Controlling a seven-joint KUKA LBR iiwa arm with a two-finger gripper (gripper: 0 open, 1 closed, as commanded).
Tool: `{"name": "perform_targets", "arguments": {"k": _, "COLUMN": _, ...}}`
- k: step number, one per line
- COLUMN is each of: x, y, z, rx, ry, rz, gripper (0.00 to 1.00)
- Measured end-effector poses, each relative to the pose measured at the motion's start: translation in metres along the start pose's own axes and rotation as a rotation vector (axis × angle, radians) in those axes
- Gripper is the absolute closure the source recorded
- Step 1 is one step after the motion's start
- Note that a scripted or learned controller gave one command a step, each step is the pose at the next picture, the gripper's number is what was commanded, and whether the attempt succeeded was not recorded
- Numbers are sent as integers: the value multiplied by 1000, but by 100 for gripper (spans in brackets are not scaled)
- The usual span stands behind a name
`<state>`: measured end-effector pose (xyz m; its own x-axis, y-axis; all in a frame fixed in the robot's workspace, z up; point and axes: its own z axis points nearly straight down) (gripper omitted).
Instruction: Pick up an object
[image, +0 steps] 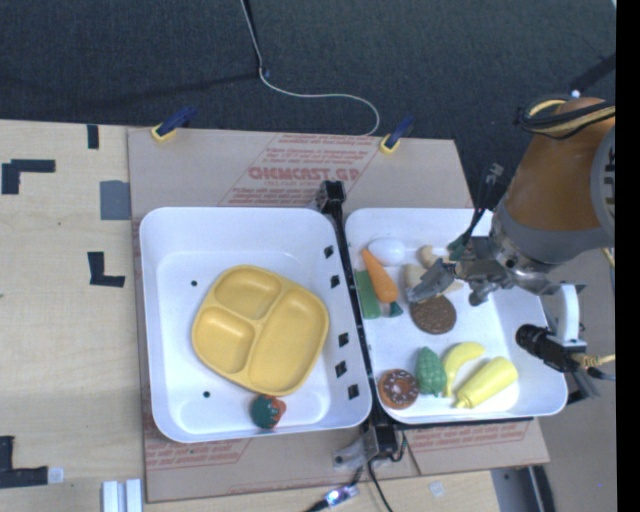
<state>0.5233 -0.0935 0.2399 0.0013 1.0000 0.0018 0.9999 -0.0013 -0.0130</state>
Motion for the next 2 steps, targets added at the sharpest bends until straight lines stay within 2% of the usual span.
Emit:
{"name": "perform_targets", "arguments": {"k": 1, "x": 0, "y": 2, "z": -5, "rx": -11, "ry": -1, "rz": -3, "gripper": 0}}
{"name": "perform_targets", "arguments": {"k": 2, "x": 2, "y": 8, "z": 41, "rx": -6, "ry": -2, "rz": -3, "gripper": 0}}
